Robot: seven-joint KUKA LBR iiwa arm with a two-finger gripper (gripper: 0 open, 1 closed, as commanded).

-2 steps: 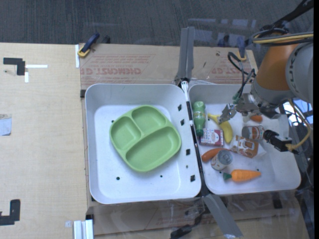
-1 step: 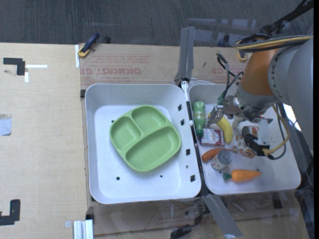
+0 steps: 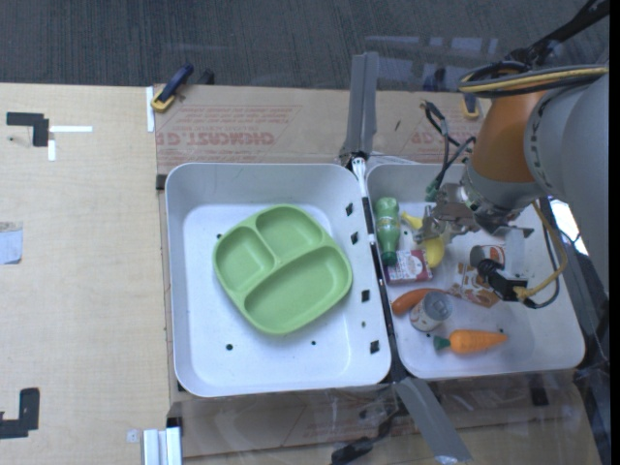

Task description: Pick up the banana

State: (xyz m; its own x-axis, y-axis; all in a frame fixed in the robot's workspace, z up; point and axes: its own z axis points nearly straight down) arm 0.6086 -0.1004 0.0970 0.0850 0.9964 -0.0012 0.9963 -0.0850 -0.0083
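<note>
Nearest the camera, grey metal brackets (image 3: 426, 424) are jutting out beneath the front edge of two white bins sitting side by side on a pale wooden surface (image 3: 77, 260). A sheet of brown cardboard (image 3: 252, 124) with red printing is lying under the bins toward the back, and dark grey carpet (image 3: 242, 17) is stretching beyond the surface. A blue and yellow clamp (image 3: 174, 83) is resting at the cardboard's far left corner, and black marks are showing on the wood at the left. In the left bin (image 3: 184, 337), a green divided plate (image 3: 282, 268) is lying near the middle. In the right bin (image 3: 552, 356), a green bottle (image 3: 387, 223), a small red packet (image 3: 407, 266), a carrot (image 3: 475, 341) and a round grey lid (image 3: 433, 310) are lying scattered. The banana (image 3: 433, 249) is lying near the middle of that bin, just right of the bottle. The pincer (image 3: 441, 223) is hanging right over the banana's upper end, its state being impossible to tell from here, with the grey and orange arm (image 3: 523, 134) reaching in from the right.
</note>
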